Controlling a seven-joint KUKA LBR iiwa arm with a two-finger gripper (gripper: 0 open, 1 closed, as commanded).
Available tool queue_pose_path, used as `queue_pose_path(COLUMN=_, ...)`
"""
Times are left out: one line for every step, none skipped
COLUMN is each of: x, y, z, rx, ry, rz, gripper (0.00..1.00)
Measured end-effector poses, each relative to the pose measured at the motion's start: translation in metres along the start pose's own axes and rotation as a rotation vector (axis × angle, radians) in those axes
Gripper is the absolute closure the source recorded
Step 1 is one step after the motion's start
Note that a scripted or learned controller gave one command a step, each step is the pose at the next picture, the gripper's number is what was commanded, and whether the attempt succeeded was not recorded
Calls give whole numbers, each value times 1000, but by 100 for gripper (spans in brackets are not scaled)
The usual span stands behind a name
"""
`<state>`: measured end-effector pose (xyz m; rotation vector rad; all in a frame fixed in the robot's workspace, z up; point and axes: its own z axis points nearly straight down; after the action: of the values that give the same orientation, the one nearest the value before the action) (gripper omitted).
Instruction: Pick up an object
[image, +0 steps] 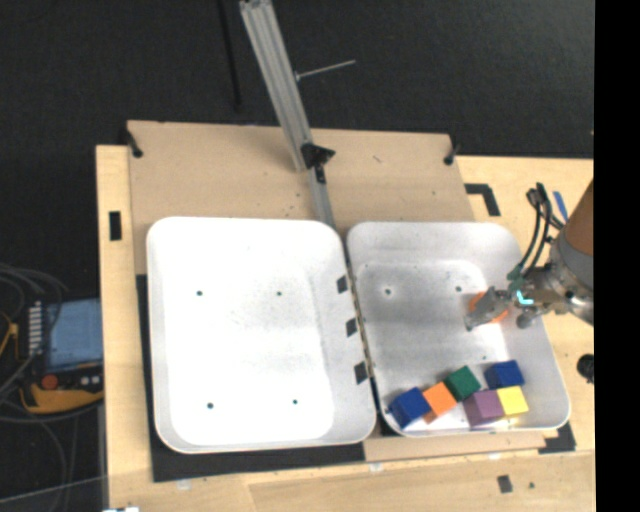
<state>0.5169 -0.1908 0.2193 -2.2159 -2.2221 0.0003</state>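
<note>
**Claw poised above the block cluster**

Blocks are sitting along the near edge of the right bin (400, 245): blue block (409, 405), orange block (439, 398), green block (462, 382), purple block (484, 405), yellow block (513, 401). We are hovering the claw (497, 308) farther back, blocks lying nearward and slightly left. Something orange shows at its tip; we cannot tell its state.

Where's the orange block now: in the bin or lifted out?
In the bin. The orange block lies on the right bin's floor among the other blocks, well apart from the gripper.
</note>
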Motion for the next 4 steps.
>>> queue_pose_path(x=0, y=1, z=-2, rx=-4, ry=-1, rz=1, gripper=0)
queue_pose_path(x=-4, y=4, z=40, rx=0, ry=-4, rz=5, gripper=0)
queue_pose_path(x=1, y=10, z=88, rx=1, ry=-4, rz=7, gripper=0)
queue_pose_path(x=-2, y=12, z=120, rx=-7, ry=-6, rz=5, gripper=0)
